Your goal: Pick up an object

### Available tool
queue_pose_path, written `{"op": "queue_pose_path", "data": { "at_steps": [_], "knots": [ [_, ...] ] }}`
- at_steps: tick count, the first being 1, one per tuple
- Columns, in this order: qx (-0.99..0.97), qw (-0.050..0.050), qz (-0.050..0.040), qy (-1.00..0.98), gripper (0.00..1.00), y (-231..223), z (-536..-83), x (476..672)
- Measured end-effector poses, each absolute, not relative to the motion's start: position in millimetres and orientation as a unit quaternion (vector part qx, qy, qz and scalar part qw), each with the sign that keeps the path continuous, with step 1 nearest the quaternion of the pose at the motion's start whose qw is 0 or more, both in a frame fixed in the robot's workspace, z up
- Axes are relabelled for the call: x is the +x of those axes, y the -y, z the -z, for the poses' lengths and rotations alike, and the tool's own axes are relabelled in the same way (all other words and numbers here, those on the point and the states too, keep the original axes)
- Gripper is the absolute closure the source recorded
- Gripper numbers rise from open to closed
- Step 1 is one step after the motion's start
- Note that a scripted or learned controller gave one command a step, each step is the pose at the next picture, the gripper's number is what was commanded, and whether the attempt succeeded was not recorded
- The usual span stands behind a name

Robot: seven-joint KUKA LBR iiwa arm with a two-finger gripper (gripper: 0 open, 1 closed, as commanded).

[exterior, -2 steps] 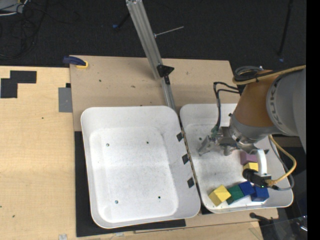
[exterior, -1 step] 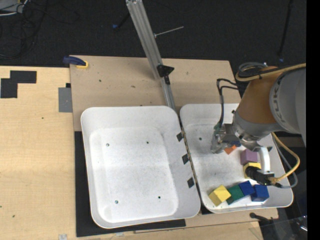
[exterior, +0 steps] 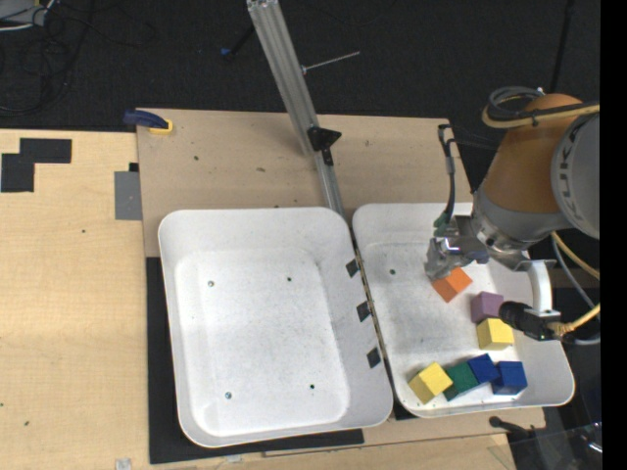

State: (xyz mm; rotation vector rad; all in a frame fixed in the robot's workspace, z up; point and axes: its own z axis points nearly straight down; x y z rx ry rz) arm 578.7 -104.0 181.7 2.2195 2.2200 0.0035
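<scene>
7 small blocks lie in the right bin. An orange block sits tilted near the bin's middle, just below the gripper. Near it to the lower right lies a purple block, and a yellow block touches it from below. Along the front wall runs a close row (all touching or nearly so): a second yellow block at the left, a green block, then 2 blue blocks.
</scene>
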Motion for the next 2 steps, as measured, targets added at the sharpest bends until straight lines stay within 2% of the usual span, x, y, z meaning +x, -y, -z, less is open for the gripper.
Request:
{"op": "queue_pose_path", "data": {
  "at_steps": [1,2],
  "knots": [
    [0.707,0.002,-0.0013,-0.707,1.00,105.9,-245.2,580.7],
    [0.705,-0.001,0.0008,-0.709,1.00,105.6,-244.4,580.8]
  ]
}}
